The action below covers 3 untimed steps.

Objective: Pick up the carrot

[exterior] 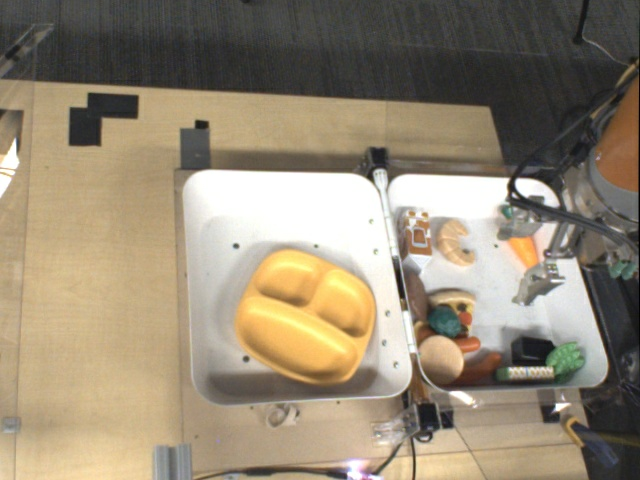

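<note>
The carrot (524,251) is a small orange piece lying on the floor of the right bin (490,193), near its right wall. My gripper (529,258) reaches in from the right and hangs directly over it. One finger (516,227) stands just behind the carrot and the other finger (537,284) in front of it, with a wide gap between them. The gripper looks open, with the carrot in that gap and close to the rear finger. I cannot see any lift off the bin floor.
The left bin (215,218) holds a large yellow pepper-like object (305,313). Other toys in the right bin: a small box (417,233), a tan pastry (456,241), a teal item (445,320), a beige ball (441,357), a black block (531,349), a green piece (566,358).
</note>
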Each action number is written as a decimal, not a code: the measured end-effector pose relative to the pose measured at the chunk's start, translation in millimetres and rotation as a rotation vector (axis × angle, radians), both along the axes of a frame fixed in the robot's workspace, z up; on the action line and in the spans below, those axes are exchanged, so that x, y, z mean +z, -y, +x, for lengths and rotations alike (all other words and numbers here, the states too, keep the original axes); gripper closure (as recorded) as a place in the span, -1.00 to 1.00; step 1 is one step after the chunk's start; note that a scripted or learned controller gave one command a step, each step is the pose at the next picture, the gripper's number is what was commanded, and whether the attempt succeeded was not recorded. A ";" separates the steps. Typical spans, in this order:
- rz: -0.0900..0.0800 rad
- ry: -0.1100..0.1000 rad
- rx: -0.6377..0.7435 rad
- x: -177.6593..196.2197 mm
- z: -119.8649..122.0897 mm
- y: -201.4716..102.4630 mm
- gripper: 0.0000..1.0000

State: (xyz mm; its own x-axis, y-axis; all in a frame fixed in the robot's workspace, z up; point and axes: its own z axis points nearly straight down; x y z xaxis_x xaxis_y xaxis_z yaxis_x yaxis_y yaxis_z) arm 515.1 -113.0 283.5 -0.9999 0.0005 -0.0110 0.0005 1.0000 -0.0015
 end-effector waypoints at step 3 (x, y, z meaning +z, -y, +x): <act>-0.003 0.003 0.193 -194.4 47.5 92.4 -1.00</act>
